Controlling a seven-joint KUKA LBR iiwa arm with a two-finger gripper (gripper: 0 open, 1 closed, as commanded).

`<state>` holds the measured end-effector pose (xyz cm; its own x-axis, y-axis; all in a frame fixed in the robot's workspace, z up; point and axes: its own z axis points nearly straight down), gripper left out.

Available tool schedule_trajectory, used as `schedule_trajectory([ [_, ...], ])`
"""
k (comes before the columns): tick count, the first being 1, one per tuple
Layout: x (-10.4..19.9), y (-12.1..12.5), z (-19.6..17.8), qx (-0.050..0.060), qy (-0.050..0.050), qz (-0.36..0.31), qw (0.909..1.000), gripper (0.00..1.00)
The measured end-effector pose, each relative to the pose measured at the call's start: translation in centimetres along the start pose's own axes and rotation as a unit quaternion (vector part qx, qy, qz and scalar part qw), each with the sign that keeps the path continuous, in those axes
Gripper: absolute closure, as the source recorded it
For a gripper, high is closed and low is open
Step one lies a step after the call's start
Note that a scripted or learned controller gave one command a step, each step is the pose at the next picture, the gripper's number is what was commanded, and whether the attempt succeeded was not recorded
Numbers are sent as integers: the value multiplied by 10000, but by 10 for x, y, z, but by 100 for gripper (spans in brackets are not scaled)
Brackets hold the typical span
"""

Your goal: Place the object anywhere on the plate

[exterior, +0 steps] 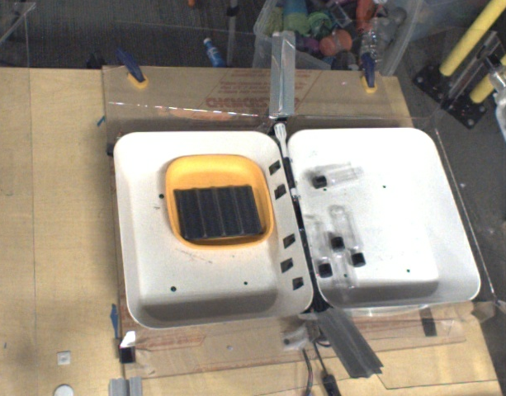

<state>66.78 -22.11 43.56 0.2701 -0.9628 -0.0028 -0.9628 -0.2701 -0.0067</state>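
Surroundings: two shallow white plastic bins sat side by side on the tan wooden counter [46, 221], the left bin [145, 279] and the right bin [418, 188] meeting along a dark central seam.
Plate: a rounded-square orange plate [186, 172] lay in the left bin, toward its middle.
Task's thing: a dark ribbed rectangular block [217, 212] already rested flat on the orange plate, filling most of its floor and sitting slightly toward the near rim.
Long axis: the block's longer side ran left to right across the view; its ribs ran front to back, crossing that axis, and the block sat nearly square with the plate's edges.
Right bin contents: small clear plastic pieces with black caps, hard to make out; one lay near the upper left [331, 176], and a cluster lay lower, beside the seam [339, 246].
Counts: two bins, one plate, one ribbed block; four black caps could be seen, though the number of clear pieces could not be told for sure.
In the way: nothing lay on top of the block or across the plate.
Behind the counter: a clear tub of mixed coloured toys [335, 11] and yellow foam tubes [479, 23].
Tool: its state could not be told.
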Motion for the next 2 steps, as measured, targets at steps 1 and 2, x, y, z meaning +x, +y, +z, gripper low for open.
schedule_trajectory([
  [1,-7,0,0,-22,-10,-648,9979,100],
  [2,-8,-2,1,-21,-9,-1312,9914,100],
])
